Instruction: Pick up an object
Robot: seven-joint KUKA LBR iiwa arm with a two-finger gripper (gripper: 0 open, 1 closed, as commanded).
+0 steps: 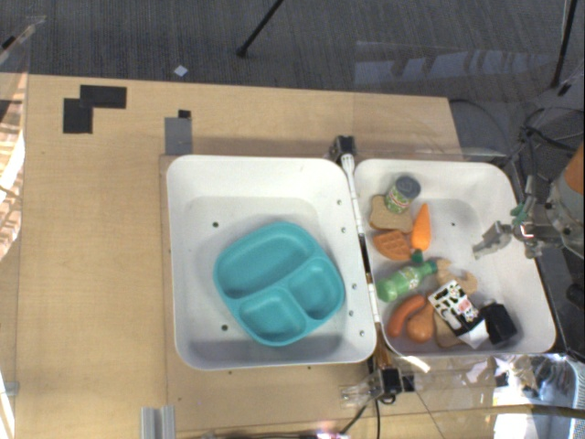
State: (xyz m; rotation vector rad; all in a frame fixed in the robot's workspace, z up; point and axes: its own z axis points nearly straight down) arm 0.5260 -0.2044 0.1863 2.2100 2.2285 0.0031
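2 shallow white bins are sitting adjacent: the left bin (187, 273) is holding a teal 3-compartment plastic plate (279, 283); the right bin (475, 186) is holding clustered toy foods, including an orange carrot (420, 228). The grey gripper (494, 238) is hovering beside them; finger spacing cannot be determined.

**Materials and finishes**

You see two smooth white plastic bins (183, 245) on a matt, wood-look bench (82, 273). The teal divided plate (279, 283) looks satin plastic; the green bottle (407, 280) glossy; the gripper (498, 236) bare metal.

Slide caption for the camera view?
Pincer hovers over right bin of toy food; teal plate in left bin.
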